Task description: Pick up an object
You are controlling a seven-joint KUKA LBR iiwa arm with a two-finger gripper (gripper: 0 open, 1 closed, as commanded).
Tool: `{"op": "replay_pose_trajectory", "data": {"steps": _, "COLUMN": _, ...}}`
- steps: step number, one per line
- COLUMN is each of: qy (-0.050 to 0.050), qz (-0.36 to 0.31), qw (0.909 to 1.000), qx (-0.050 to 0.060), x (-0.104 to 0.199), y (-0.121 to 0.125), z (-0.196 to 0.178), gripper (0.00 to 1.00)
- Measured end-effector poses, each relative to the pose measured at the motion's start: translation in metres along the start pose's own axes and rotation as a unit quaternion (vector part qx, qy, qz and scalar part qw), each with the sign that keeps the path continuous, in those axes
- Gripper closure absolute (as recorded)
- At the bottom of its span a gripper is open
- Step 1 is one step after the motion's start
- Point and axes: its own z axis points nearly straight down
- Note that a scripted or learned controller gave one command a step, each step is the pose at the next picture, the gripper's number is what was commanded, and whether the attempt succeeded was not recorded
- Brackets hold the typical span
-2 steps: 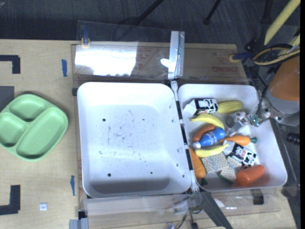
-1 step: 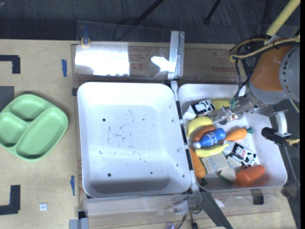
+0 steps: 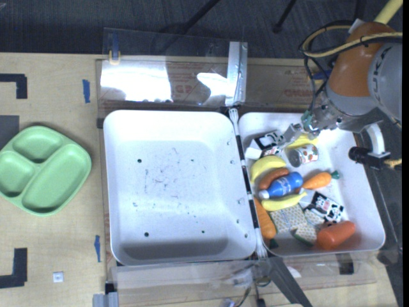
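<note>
We are hovering the gripper (image 3: 311, 121) above the right bin (image 3: 374, 219); finger state we cannot tell. The cup (image 3: 305, 152) below is crowding the banana (image 3: 270, 166), risking a glancing miss.

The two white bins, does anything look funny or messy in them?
A bit lopsided. All the toys are heaped in the right bin: a blue bottle lies on yellow bananas, with carrots jumbled around it. The left bin has only faint scuff marks and small dark dots. Nothing looks spilled or broken.
</note>
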Motion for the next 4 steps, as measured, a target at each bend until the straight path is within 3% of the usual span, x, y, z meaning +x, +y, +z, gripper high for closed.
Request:
{"op": "replay_pose_trajectory", "data": {"steps": 1, "qy": -0.004, "qz": 0.063, "qw": 0.998, "qx": -0.006, "x": -0.045, "y": -0.008, "z": 0.019, "gripper": 0.0}}
{"op": "replay_pose_trajectory", "data": {"steps": 2, "qy": -0.003, "qz": 0.063, "qw": 0.998, "qx": -0.006, "x": -0.045, "y": -0.008, "z": 0.02, "gripper": 0.0}}
{"op": "replay_pose_trajectory", "data": {"steps": 3, "qy": -0.005, "qz": 0.061, "qw": 0.9981, "qx": -0.005, "x": -0.046, "y": -0.008, "z": 0.009, "gripper": 1.0}}
{"op": "replay_pose_trajectory", "data": {"steps": 4, "qy": -0.006, "qz": 0.061, "qw": 0.9981, "qx": -0.007, "x": -0.046, "y": -0.006, "z": 0.008, "gripper": 0.0}}
